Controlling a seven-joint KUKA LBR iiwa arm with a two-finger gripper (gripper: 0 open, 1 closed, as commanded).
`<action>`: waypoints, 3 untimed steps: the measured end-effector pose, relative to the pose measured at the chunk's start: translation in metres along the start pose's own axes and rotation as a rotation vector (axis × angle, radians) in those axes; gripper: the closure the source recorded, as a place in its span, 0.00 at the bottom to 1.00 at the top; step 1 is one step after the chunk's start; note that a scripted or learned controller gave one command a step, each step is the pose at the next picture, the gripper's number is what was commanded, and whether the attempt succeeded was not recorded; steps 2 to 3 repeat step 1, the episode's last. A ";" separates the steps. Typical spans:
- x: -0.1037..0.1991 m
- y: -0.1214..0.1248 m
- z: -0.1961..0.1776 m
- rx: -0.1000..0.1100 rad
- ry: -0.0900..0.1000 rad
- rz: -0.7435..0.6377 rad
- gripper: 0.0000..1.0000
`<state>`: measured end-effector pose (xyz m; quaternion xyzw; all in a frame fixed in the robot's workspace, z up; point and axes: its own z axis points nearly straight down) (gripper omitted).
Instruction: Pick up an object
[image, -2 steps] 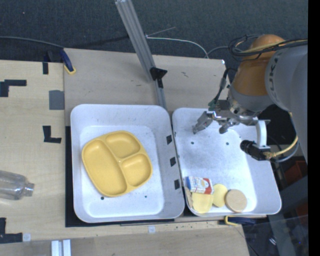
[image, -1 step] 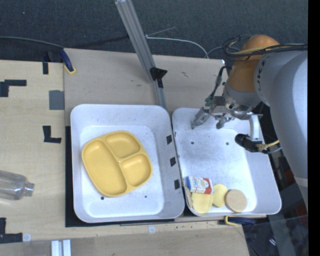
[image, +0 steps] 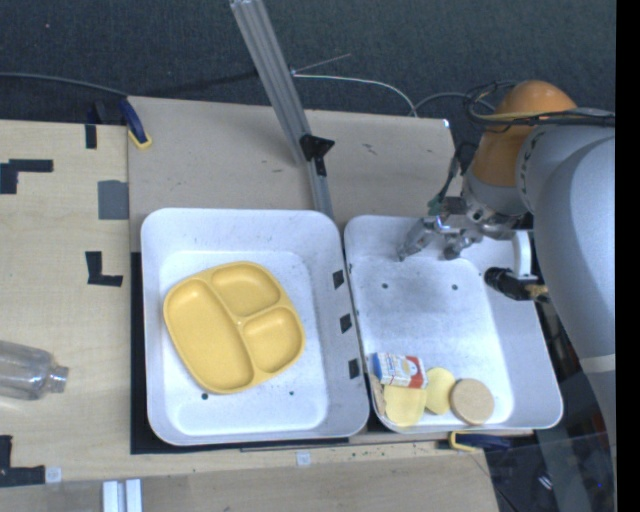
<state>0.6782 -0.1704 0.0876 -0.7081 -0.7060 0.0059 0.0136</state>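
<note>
Gripper (image: 432, 243) at far edge of right bin (image: 520, 350), fingers spread, nothing between them. Nothing lifted yet; grasp left to do. Candidates clustered at right bin's near edge, well apart from gripper: small carton (image: 398, 369), yellow piece (image: 408, 402), tan round disc (image: 472, 400). Yellow divided plate (image: 233, 325) lies in left bin (image: 160, 235).

No writing can be read anywhere; the small white carton with red and blue print (image: 400, 369) (in the right bin) is too blurred to make out.
</note>
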 end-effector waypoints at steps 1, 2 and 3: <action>-0.029 -0.124 0.002 -0.023 -0.012 0.000 0.00; -0.029 -0.124 0.002 -0.023 -0.012 0.000 0.00; -0.029 -0.124 0.002 -0.023 -0.012 0.000 0.00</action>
